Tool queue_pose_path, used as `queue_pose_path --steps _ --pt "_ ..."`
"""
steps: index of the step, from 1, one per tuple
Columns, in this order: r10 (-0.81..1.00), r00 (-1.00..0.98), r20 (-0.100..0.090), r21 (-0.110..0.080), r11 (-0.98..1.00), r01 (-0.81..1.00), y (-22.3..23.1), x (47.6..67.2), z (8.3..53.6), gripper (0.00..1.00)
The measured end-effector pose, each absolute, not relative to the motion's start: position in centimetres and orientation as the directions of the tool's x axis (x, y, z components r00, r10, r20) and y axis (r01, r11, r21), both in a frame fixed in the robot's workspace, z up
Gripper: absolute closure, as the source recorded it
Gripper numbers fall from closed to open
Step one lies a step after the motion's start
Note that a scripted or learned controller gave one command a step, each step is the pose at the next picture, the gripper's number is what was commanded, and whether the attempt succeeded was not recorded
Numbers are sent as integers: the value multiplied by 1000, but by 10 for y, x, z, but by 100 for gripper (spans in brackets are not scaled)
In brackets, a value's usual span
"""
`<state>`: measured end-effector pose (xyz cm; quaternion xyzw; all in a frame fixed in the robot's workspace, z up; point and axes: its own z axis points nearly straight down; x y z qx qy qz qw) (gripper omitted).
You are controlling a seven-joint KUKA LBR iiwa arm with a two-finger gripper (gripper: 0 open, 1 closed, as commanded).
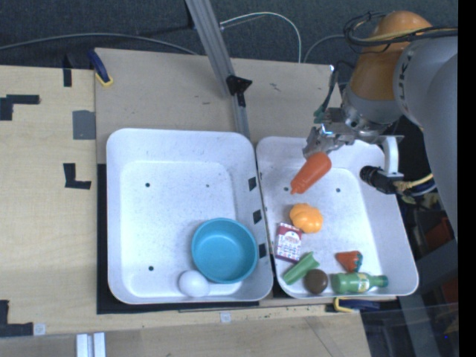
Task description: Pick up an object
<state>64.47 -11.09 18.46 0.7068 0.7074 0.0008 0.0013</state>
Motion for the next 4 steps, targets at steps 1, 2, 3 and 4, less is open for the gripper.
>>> queue_pose_path --steps 1,2,3,4 --pt "1000 -2 0 4 2 1000 -109 648 228 100" --pt "1000 -6 2 -2 6 1000 -52 627 229 100" --pt "1000 -7 2 -2 7 1000 4 614 238 100" --pt "1000 -6 2 -3 6 1000 53 595 237 100"
